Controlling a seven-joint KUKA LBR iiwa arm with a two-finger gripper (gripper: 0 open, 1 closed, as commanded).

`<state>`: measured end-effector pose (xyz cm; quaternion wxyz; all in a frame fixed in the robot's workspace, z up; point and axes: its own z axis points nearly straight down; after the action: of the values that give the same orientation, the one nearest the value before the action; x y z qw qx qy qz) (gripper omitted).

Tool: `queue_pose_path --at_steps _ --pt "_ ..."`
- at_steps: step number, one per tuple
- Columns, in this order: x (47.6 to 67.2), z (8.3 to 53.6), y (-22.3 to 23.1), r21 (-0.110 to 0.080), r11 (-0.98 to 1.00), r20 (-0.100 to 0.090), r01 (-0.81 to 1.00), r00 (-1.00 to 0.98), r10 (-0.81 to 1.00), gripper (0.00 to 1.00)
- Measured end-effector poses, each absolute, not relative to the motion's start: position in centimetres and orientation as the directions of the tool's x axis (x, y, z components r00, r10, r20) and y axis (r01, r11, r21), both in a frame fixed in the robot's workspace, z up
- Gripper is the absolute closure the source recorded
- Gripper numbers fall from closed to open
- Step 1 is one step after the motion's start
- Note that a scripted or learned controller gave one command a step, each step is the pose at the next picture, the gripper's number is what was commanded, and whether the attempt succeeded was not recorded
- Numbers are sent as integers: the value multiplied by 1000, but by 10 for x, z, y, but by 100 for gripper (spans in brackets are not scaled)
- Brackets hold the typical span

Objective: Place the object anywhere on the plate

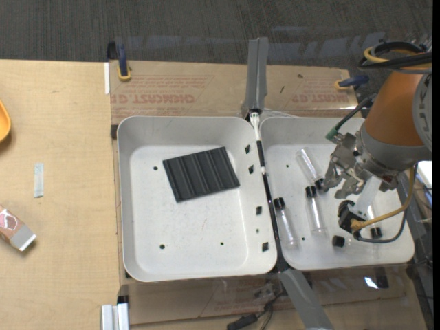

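Far left, an orange thing (3,121) is poking in at the frame edge on the worktop (62,253). Near it a small pale strip (38,180) is lying flat, and lower down a red-and-white tube (15,229) is lying at a slant.

Left bin (127,253) is sitting on brown cardboard (179,95). The plate (201,173), dark, ribbed and rectangular, is lying flat in the bin's upper middle, rotated a bit, apart from all the walls. Nothing is resting on it.

Right bin (295,256) is butting against the left one along the middle divider. Clear vials are lying loose in it: one vial (284,225) close to the left wall, a second vial (314,210) in the middle, a third vial (304,162) higher up. None are touching the plate.

The pincer (342,185) is hanging over the right bin's right half, just beside the middle vial; can't tell whether it's spread or pressed together, or whether anything is in it. Black and yellow cables (361,222) are looping under the wrist.
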<state>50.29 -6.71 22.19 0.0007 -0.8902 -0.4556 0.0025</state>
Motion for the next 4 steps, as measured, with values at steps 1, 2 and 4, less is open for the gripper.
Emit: queue_pose_path --at_steps 1,2,4 --pt "594 228 9 -2 -637 -5 771 637 771 100" --pt "555 247 116 -2 -727 -6 686 727 686 100" --pt "606 164 226 2 -953 -4 301 953 301 100"
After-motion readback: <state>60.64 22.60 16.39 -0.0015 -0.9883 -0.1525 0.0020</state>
